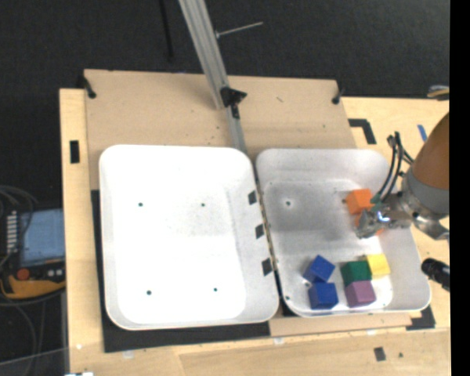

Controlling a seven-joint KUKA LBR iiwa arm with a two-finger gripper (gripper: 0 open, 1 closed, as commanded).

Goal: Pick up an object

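Where the right bin (313,171) comes nearest the camera, 5 blocks cluster at its front edge: 2 blue blocks (321,282), one behind the other, then a purple block (361,292), a green block (356,272) touching it from behind, and a yellow block (377,265) just beside the green. Left bin (180,233) lies alongside on the worktop (298,100), the 2 rims touching. Farther back, toward the right bin's right wall, the gripper (370,223) sits low over the floor. Orange block (358,200) lies just behind it, very close. Contact unclear; cannot tell whether the gripper is open or closed.
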